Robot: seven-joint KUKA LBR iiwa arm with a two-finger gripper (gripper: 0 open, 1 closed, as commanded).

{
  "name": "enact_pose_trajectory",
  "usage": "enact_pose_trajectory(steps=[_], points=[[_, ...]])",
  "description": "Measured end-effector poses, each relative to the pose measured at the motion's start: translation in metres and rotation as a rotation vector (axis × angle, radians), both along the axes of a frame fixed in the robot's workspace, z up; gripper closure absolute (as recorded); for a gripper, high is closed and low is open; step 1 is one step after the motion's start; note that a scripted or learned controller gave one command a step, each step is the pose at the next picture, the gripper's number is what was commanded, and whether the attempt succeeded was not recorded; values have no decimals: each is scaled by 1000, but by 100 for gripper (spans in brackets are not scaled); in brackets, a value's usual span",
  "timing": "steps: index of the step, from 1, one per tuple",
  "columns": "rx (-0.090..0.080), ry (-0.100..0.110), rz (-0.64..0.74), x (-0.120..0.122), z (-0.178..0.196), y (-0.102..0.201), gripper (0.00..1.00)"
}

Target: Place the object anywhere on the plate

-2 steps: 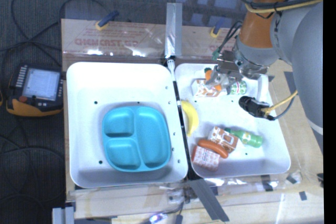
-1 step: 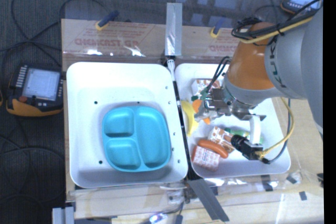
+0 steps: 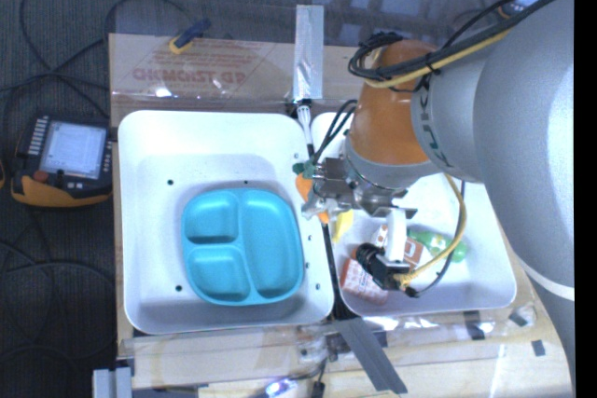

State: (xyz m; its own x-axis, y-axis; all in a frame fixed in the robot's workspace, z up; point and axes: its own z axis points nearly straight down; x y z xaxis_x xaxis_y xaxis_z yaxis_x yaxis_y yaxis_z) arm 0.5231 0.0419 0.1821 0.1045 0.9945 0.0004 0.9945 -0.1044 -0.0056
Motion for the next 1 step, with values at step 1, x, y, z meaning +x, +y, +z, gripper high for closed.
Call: enact_pose_trajectory(steps=[1], points=[[0,0,0,0,0,0,0]])
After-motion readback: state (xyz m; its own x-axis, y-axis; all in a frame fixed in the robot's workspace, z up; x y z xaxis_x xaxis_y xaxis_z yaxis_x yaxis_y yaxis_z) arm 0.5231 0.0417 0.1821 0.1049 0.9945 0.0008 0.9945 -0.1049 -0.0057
